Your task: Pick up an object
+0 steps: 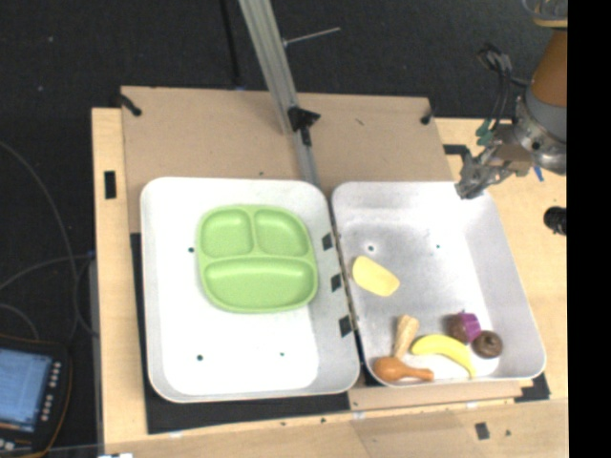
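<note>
**Spotter:** Where are the objects?

**Me:** All in the right bin [496, 246]. I see a pale yellow wedge [375, 277] near its left wall. Along the near edge lie a tan stick-shaped piece [406, 333], an orange carrot-like piece [403, 370], a banana [445, 352], a purple item [465, 326] and a brown round one [489, 343], clustered close together.

**Spotter:** And the claw?

**Me:** My claw [473, 185] hangs at the right bin's far right corner, well apart from all the objects. I can't tell how its fingers stand; nothing shows between them.

**Spotter:** The left bin?

**Me:** The left bin [172, 351] holds a green divided plate [257, 259]. Both bins sit on the worktop [115, 256].
</note>
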Tool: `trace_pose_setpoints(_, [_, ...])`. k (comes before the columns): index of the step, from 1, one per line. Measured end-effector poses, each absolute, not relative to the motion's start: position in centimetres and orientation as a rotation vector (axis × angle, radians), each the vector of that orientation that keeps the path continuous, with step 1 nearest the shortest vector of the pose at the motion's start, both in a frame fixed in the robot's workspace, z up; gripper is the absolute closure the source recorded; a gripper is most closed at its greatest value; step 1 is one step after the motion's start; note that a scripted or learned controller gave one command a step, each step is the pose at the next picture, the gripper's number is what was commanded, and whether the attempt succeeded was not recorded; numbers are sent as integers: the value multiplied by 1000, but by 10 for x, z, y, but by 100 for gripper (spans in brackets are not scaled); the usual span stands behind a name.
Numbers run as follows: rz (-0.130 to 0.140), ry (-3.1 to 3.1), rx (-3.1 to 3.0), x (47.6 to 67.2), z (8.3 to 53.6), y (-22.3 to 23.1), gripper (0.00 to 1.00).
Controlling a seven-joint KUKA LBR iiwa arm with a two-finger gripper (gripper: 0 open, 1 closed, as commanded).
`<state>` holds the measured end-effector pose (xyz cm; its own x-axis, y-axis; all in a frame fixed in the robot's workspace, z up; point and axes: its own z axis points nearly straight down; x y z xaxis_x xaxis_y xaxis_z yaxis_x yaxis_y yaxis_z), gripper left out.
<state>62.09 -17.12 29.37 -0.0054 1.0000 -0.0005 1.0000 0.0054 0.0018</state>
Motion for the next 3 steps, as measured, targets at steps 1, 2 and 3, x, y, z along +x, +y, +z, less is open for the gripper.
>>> trace_pose_setpoints(1, [0,2227,2214,626,284,-114,100])
trace_pose_setpoints(2, [-1,2228,2216,618,264,-66,100])
trace_pose_setpoints(3, [3,2229,2214,608,266,-10,100])
